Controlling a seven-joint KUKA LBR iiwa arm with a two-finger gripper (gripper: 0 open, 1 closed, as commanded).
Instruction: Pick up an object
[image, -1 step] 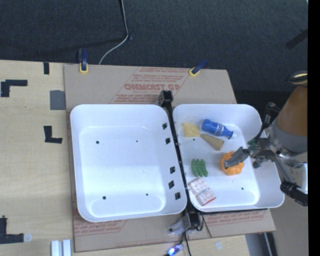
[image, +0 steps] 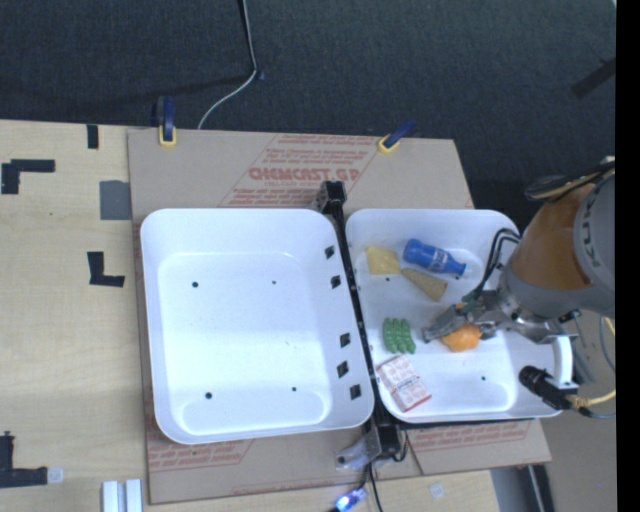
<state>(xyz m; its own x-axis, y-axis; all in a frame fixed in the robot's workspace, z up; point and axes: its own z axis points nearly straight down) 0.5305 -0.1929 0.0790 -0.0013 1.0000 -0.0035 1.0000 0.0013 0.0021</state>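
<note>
"CHEMCAST GP" on cardboard sheet (image: 300, 170)

Smooth plastic bins on printed cardboard and a pale wood-look bench

Both bins, the left bin (image: 240, 320) and the right bin (image: 450, 390), look like smooth, slightly glossy white plastic. Under them lies a matt brown cardboard sheet (image: 290, 170) with red print, on a bench (image: 60, 300) of pale, wood-like finish. The blue bottle (image: 433, 257) looks like shiny plastic; the arm (image: 560, 250) shows a satin orange band.
</note>
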